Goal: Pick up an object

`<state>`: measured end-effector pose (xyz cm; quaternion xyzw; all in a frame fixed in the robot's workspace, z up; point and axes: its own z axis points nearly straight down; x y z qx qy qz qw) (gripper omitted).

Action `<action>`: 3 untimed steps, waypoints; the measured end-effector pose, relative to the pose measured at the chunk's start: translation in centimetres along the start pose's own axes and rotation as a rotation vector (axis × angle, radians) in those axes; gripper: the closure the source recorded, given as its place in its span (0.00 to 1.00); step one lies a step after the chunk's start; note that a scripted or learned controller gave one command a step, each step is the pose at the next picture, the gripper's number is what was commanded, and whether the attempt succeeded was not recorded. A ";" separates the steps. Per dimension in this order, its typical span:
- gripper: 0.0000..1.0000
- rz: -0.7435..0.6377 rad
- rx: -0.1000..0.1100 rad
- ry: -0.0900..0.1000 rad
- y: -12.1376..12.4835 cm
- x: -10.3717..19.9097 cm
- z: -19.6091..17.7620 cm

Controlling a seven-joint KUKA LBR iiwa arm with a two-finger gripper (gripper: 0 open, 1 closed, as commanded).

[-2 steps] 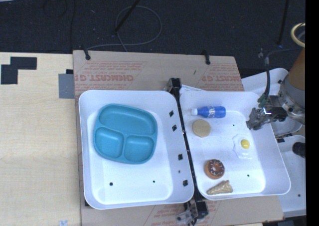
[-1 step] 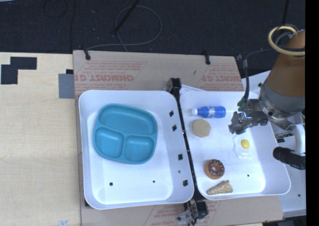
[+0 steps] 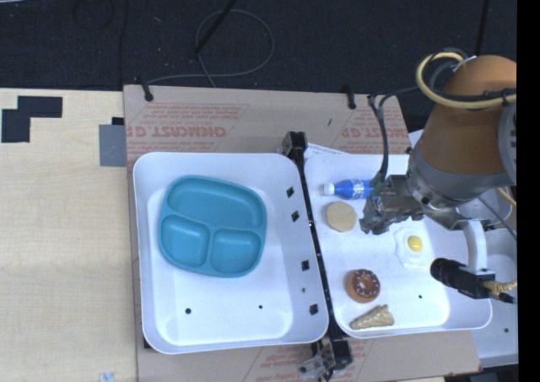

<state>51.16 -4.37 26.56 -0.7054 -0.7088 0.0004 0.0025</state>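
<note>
Nearest me in the right bin (image 3: 472,314) lie a cone-shaped wedge (image 3: 373,317) and a chocolate doughnut (image 3: 364,285). Beyond sit a fried egg (image 3: 413,245) and a pale cookie (image 3: 341,217). The claw (image 3: 377,218) hovers just beside the cookie; whether it's clenched, I cannot tell. Farther back lies a small bottle (image 3: 348,190).

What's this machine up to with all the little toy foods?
A grey and orange robot arm reaches in over the right bin, trying to pick something up. Its gripper hangs low beside a round tan cookie, with a small blue bottle just behind. I can't see anything held in it. A fried egg, a chocolate donut and a wedge-shaped piece lie nearby. The left bin holds a blue divided plate.
</note>
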 end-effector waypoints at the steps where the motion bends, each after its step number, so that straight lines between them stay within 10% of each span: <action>1: 1.00 0.001 0.001 -0.001 -0.3 5.1 1.9; 3: 1.00 0.001 0.002 -0.002 -1.7 15.0 3.7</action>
